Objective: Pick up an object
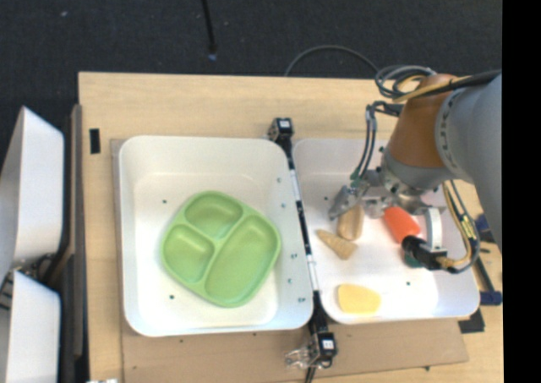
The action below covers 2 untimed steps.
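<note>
In the right bin [456, 305], my gripper [357, 202] hangs low over the left-middle part. A tan upright piece [351, 223] sits directly under it, touching or nearly touching it. A second tan wedge [336, 244] lies just below and left of that piece. An orange cylinder [401, 222] lies to the right of the gripper, beside the wrist. A yellow oval piece [358, 298] rests near the bin's front edge.
The left bin [135, 204] holds a green divided plate [221, 248]. The ridge where the two bins meet [297, 204] runs close to the gripper's left. The arm [439, 132] covers the right bin's back right part.
</note>
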Motion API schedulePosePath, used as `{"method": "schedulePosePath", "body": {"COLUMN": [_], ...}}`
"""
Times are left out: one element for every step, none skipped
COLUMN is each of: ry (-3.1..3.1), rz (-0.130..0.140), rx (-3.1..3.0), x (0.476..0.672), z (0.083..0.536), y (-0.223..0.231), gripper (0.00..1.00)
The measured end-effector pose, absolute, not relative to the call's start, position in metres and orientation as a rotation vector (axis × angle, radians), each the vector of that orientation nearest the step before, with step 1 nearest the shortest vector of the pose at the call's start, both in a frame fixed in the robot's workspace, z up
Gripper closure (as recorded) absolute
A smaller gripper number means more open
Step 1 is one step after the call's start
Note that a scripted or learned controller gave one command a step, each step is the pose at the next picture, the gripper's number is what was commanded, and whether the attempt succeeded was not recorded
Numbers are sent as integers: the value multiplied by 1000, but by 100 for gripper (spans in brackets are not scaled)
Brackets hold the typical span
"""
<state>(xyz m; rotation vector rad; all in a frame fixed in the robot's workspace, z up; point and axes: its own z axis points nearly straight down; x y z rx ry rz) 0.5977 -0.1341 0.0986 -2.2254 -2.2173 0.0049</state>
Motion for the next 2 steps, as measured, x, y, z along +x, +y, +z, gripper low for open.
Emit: {"method": "schedulePosePath", "body": {"ry": [-2216, -2216], "rz": [-4, -5], "rx": [-2233, -2233], "x": [600, 596], "z": [112, 175], "y": [-134, -137], "gripper": [100, 100]}}
